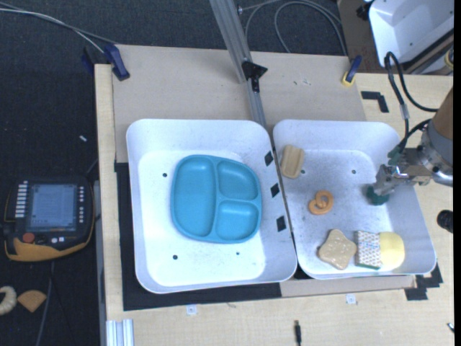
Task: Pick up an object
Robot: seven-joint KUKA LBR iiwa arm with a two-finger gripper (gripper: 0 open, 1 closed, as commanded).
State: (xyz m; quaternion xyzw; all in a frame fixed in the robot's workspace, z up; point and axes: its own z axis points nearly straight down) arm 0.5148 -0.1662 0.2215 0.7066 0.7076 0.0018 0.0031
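Observation:
The right bin [338, 132] holds several small objects. A tan block [292, 161] lies near its left wall and an orange ring-shaped piece [321, 203] near its middle. At the front lie a beige cracker-like piece [337, 249], a patterned sponge [368, 249] and a yellow round object [391, 249], close together. My gripper [379, 191] hangs over the right side of this bin, above its floor, with a dark teal fingertip [378, 195] pointing down. It is well right of the orange ring and behind the yellow object.
The left bin [144, 193] carries a blue divided plate [216, 197]. A metal pole [234, 31] slants from the top down to the gap between the bins. A teach pendant [49, 215] lies on the floor at the left. Cables hang by the arm at the right.

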